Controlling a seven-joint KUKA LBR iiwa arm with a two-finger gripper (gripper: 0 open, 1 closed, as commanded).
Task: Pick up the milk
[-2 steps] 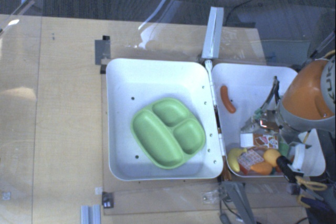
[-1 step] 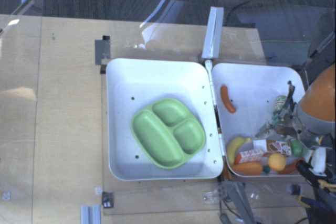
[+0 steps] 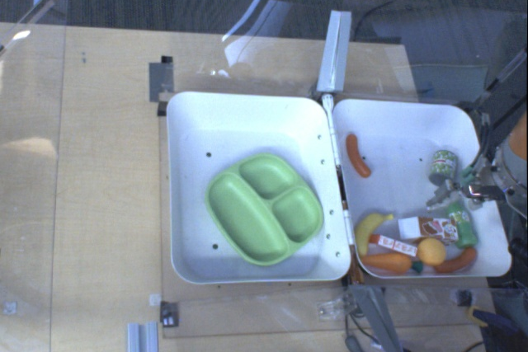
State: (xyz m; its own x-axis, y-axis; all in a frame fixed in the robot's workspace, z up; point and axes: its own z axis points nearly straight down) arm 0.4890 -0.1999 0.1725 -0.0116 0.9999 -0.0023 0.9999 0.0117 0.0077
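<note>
Right bin (image 3: 388, 124): gripper (image 3: 445, 195), jaw state indeterminate, above milk (image 3: 445, 227) crowded by neighbours; risk of seizing wrong item.

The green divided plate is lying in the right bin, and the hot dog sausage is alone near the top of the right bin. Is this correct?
Not quite. The camera view shows the green divided plate in the left bin, not the right one. The hot dog sausage does lie alone near the top of the right bin.
</note>
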